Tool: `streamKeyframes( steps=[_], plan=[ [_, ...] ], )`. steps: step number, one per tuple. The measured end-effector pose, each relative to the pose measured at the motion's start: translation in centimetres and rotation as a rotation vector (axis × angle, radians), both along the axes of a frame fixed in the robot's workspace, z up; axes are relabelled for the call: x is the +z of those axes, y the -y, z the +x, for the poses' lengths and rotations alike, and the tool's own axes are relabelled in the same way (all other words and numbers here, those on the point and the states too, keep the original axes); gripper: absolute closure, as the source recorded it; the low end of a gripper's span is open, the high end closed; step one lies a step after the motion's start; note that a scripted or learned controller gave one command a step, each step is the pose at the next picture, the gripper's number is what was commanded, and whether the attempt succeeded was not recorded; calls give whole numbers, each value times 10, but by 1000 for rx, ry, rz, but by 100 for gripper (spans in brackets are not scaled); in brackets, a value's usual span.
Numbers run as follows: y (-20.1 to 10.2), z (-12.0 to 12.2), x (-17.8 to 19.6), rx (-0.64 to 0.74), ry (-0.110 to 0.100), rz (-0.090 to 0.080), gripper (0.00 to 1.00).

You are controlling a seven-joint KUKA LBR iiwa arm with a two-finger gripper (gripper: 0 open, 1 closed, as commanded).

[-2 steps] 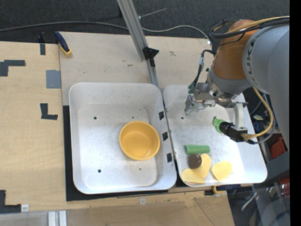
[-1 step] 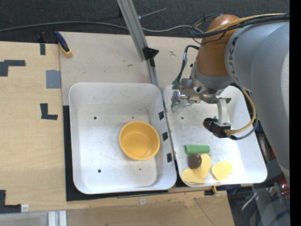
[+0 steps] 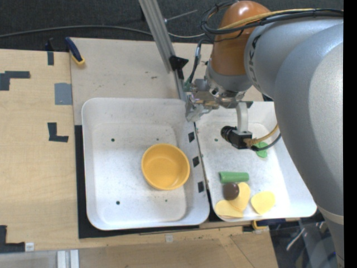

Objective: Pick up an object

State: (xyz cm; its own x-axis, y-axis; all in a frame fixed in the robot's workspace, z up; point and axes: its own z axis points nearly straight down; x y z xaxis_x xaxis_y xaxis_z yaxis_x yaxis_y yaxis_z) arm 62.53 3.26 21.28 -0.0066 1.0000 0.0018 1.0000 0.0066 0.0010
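A yellow bowl (image 3: 165, 166) sits upright in the left bin (image 3: 106, 149), toward its right side. In the right bin (image 3: 290, 188) a green cylinder (image 3: 234, 177) lies near the front, with a small brown round object (image 3: 231, 191) just below it and two flat yellow pieces (image 3: 262, 202) at the front edge. A small green item (image 3: 261, 152) lies further back, partly hidden. My gripper (image 3: 192, 112) hangs over the back end of the wall between the two bins, well behind the bowl and apart from every object. Nothing shows in it.
The grey arm covers the right bin's back and right side. A slanted metal pole (image 3: 159, 32) stands behind the bins. A blue-and-yellow tool (image 3: 74, 51) lies on the bench at the back left, beside tape marks.
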Motion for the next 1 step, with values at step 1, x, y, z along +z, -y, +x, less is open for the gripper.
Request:
streamKeyframes(
  steps=[1],
  plan=[
    [-47, 8, 0, 0, -2, 0, 100]
  ],
)
